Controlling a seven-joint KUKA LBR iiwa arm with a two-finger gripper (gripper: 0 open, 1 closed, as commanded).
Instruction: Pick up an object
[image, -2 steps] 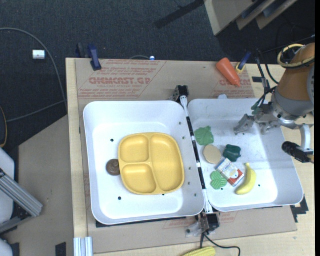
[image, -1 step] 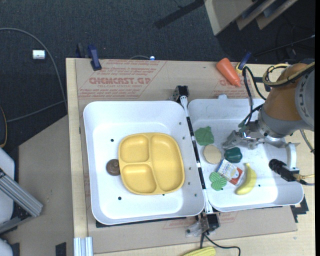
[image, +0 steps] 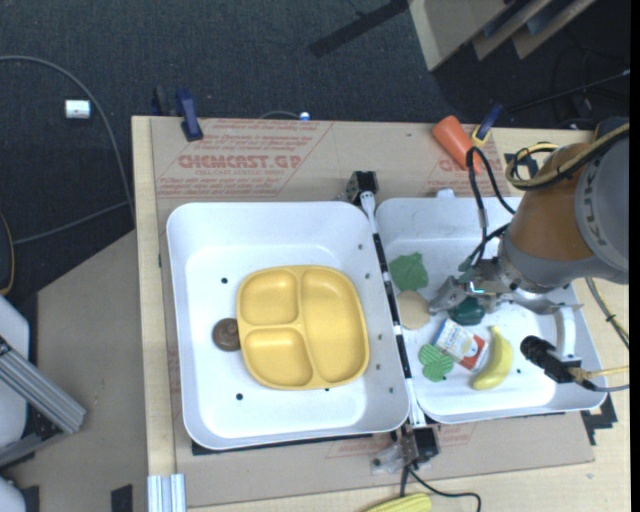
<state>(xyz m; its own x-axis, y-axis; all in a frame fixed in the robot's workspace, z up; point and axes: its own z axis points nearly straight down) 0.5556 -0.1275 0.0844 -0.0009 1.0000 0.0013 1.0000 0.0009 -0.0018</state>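
One wooden table (image: 250, 160) printed with red lettering is seen from above, and on it two shallow white plastic bins are set side by side, touching along their inner rims. One grey arm with an orange band (image: 560, 215) is reached in from the right, over the right bin (image: 440, 215).

In the left bin (image: 190, 300), one yellow plastic plate with three compartments (image: 300, 327) is laid flat near the middle. One small round brown object (image: 226, 334) is found just beside the plate's left edge, partly tucked under it.

In the right bin, several small things are gathered near the front and middle. One yellow banana (image: 493, 364) is laid near the front, slightly curved. Just to its left, one small white packet with red and green print (image: 458, 346) is seen, touching one small green leafy piece (image: 434, 364). One more green leaf-shaped piece (image: 408, 271) is laid against the bin's left wall, further back. One pale round object (image: 410, 310) is rested by the same wall, between the two green pieces.

The gripper (image: 462, 297) is lowered just above the white packet, with a dark teal thing directly beneath it. Whether it is open or closed cannot be told.
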